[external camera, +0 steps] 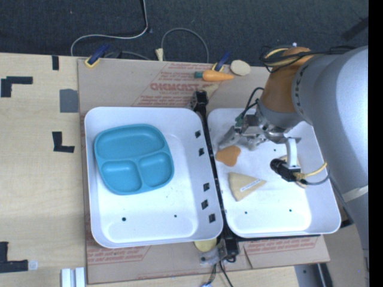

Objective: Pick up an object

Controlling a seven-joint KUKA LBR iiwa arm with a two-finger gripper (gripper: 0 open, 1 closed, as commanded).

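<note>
The two-finger gripper [230,140] reaches into the right white bin [299,220], fingers spread apart just above a small round orange-brown piece [228,156]; a pale yellow wedge [244,186] lies nearer.

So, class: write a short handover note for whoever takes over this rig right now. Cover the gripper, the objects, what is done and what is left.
Gripper: low in the right bin, just above the orange piece; no object seen between its fingers.
Objects: orange piece and pale wedge lie in the right bin; blue divided plate in the left bin.
Done: approach only.
Left: grasp and lift one object.
</note>
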